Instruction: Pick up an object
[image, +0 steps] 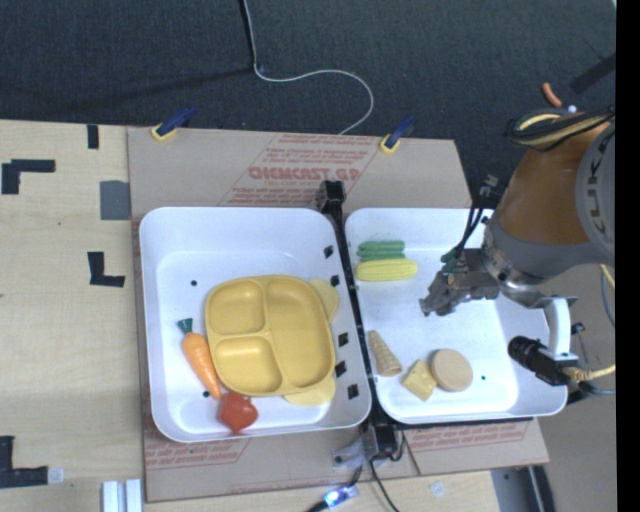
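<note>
Two shallow white bins sit side by side on a cardboard sheet. The right bin (500, 400) holds the loose items nearest the arm: a yellow corn cob (386, 270) with a green vegetable (381, 248) touching its far side, both near the bin's far left corner. Along the near side lie a tan cone (384, 352), a yellow cheese wedge (420, 380) and a round tan biscuit (452, 369), the wedge and biscuit touching.

The gripper (438, 300) hangs over the middle of the right bin, right of the corn and apart from it. Nothing shows between its dark fingers; whether they are spread or closed cannot be told.

The left bin (160, 300) holds a yellow divided tray (270, 333). An orange carrot (201, 362) lies just left of it, and a red tomato (237, 411) sits at its near left corner.
</note>
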